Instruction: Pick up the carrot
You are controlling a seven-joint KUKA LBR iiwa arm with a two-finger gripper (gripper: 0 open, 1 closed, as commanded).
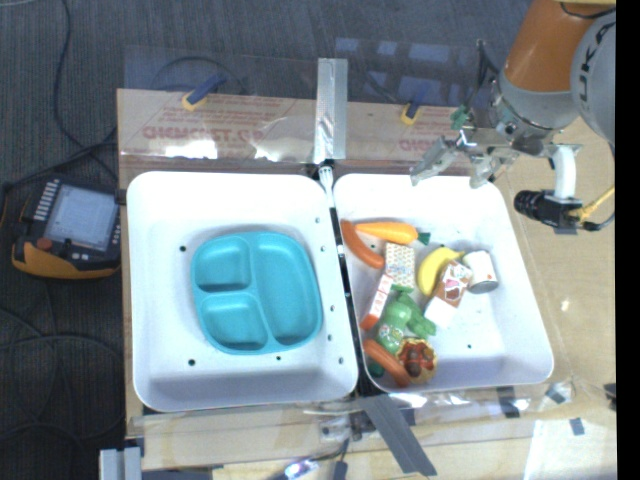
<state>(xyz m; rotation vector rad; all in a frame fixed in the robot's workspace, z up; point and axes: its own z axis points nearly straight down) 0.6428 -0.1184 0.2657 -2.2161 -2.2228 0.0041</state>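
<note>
While I hang over the right bin's (520, 268) far rim, my fingers (462, 164) are spread apart and hold nothing; the carrot (385, 232) lies below-left of them, against the divider, among 1 heap of toy food.

Blue tray (256, 290), banana (437, 268), can (481, 270)

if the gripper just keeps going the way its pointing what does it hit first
Probably the right bin's back rim or the bare floor just inside it; the gripper, fingers spread, hangs over that edge, short of the carrot. Depth is unclear.
</note>
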